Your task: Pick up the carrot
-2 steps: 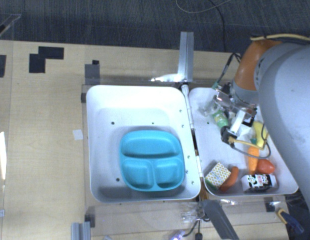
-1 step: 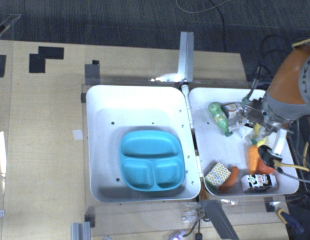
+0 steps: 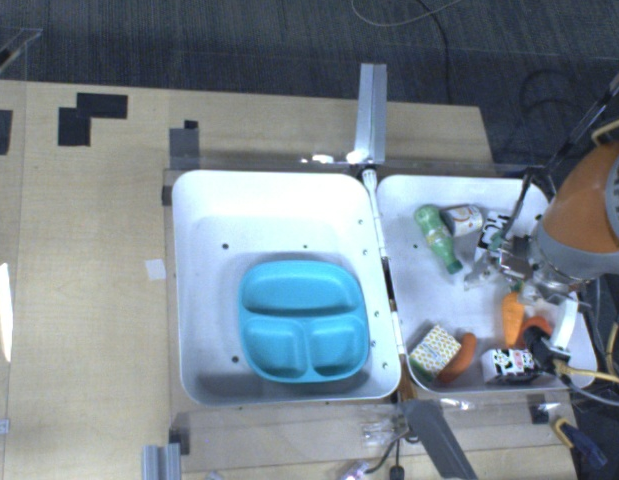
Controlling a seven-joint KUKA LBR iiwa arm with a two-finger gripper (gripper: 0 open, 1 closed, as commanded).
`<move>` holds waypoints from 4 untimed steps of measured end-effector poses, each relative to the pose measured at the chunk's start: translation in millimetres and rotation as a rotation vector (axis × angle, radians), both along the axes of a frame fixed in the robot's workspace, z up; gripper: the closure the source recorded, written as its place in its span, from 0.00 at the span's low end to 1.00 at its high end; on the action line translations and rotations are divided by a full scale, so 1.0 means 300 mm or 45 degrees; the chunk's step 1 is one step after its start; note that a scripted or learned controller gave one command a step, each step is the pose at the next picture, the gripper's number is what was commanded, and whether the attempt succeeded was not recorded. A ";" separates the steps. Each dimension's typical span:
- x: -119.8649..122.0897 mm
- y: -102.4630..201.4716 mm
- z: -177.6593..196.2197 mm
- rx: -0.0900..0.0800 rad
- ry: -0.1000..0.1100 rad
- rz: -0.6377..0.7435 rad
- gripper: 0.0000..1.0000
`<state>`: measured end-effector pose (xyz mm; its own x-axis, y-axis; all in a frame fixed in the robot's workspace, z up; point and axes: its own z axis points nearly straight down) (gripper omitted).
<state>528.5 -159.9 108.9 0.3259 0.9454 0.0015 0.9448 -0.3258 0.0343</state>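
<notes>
At the near edge of the right bin [image 3: 589, 353] sits a small black and white thing [image 3: 511, 364], too small to make out. Just left of it a red-brown sausage shape [image 3: 459, 357] lies tilted, touching a little yellow checked packet [image 3: 435, 348] in the near left corner.

The carrot [image 3: 513, 315] is a bit farther in, on the right side of this bin. It stands out orange on the white floor, and its near right end is partly hidden by the arm's parts. The gripper [image 3: 497, 263] hangs just beyond the carrot's far end, and nothing shows between its fingers. It is hard to tell if the fingers are apart or together, since they look like a small grey tangle. The arm [image 3: 592, 213] with its orange band covers the right side of the bin and is cut off at the picture's edge.

Farther back lies a green bottle [image 3: 437, 235], with a small pale container [image 3: 461, 219] beside it.

In the left bin [image 3: 204, 268] rests a blue tray [image 3: 303, 318] with three sections.
</notes>
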 end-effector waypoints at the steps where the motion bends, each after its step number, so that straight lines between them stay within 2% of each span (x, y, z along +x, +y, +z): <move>1: -0.123 -0.119 -0.061 0.007 0.022 -0.033 0.00; 2: -0.123 -0.119 -0.062 0.007 0.022 -0.033 0.00; 3: -0.095 0.022 0.025 0.005 0.034 0.254 0.00; 4: -0.088 0.023 0.061 0.004 0.028 0.255 1.00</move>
<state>502.1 -153.0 127.2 0.1317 0.9913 -0.0004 0.9912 -0.1317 0.0125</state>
